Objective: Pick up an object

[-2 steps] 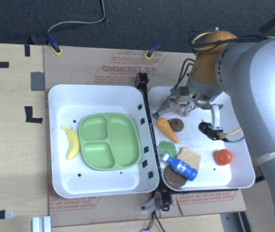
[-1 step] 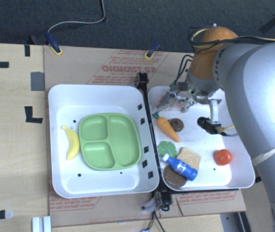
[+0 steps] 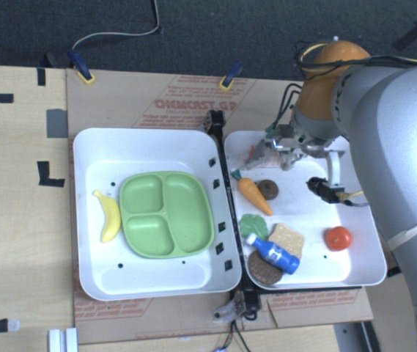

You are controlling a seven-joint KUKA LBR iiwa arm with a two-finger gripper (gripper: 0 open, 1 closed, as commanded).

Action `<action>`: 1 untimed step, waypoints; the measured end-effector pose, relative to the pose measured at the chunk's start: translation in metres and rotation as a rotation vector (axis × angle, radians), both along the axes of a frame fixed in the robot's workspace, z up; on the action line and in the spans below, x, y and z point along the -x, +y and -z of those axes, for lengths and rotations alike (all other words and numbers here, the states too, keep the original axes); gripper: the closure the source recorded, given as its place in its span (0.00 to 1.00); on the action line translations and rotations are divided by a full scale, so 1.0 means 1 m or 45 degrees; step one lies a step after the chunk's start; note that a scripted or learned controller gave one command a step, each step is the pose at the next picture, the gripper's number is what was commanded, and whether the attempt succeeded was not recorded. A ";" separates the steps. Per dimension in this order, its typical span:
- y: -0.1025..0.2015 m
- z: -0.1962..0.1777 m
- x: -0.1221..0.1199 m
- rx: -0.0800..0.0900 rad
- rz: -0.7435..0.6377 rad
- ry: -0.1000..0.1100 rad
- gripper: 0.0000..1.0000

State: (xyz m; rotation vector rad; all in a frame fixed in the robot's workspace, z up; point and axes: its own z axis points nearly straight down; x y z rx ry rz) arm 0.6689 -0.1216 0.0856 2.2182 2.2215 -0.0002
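- gripper point(image 3: 278, 151) over the far part of the right bin point(image 3: 362, 266), above bare white floor; can't tell its state from this view
- nothing visibly held
- carrot point(image 3: 254, 195) just near-left of the gripper, brown round piece point(image 3: 268, 189) touching it
- tomato point(image 3: 338, 237) near the bin's right side, apart from the rest
- blue bottle point(image 3: 275, 254), cracker point(image 3: 286, 238), green piece point(image 3: 253, 225), dark cookie point(image 3: 265, 271) clustered at the near left
- left bin point(image 3: 91, 270): green divided plate point(image 3: 167, 213), banana point(image 3: 109, 215) beside it
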 end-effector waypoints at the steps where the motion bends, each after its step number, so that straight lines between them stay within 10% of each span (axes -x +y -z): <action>1: 0.010 0.000 0.000 0.001 0.000 0.000 0.00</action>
